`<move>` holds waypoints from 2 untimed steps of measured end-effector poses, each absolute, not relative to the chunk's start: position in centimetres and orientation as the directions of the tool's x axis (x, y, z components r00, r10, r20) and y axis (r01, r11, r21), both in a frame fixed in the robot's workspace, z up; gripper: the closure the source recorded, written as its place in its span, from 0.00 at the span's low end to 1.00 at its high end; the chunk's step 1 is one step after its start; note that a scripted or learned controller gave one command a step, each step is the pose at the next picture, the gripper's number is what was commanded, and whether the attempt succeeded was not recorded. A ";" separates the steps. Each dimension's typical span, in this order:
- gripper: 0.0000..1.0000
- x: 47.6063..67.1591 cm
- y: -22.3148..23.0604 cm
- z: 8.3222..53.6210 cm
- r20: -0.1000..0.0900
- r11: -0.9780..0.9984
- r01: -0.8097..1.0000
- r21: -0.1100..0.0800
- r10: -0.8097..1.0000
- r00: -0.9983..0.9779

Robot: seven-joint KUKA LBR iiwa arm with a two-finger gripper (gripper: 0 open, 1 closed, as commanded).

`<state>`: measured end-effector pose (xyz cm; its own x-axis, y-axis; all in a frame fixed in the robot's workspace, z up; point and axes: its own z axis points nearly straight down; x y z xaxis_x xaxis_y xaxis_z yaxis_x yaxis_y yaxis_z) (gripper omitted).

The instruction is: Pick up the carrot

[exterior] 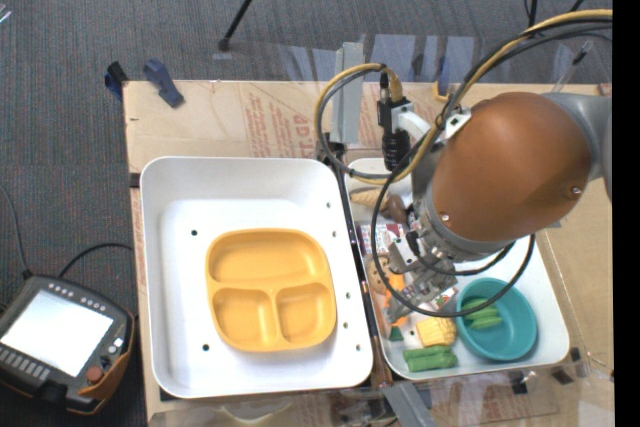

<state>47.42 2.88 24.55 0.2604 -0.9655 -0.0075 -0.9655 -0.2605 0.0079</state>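
Note:
The carrot (399,305) is an orange piece in the right bin (556,315), near its left wall. It is largely covered by the gripper. My gripper (412,277) hangs low over it at the end of the grey arm, whose big orange-brown wrist section (510,165) hides the middle of the bin. Cables and gripper parts hide any contact with the carrot.
A teal bowl (500,325) with a green vegetable (481,318) in it sits at the right bin's front. A yellow corn piece (435,330) and a green item (431,360) lie beside it. The left bin (170,215) holds a yellow divided plate (270,287).

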 end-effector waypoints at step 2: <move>1.00 47.5 3.5 26.4 -0.015 -0.259 -0.966 0.010 -0.966 0.259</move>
<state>47.48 3.54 26.40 0.2586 -0.9659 -0.0150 -0.9659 -0.2587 0.0099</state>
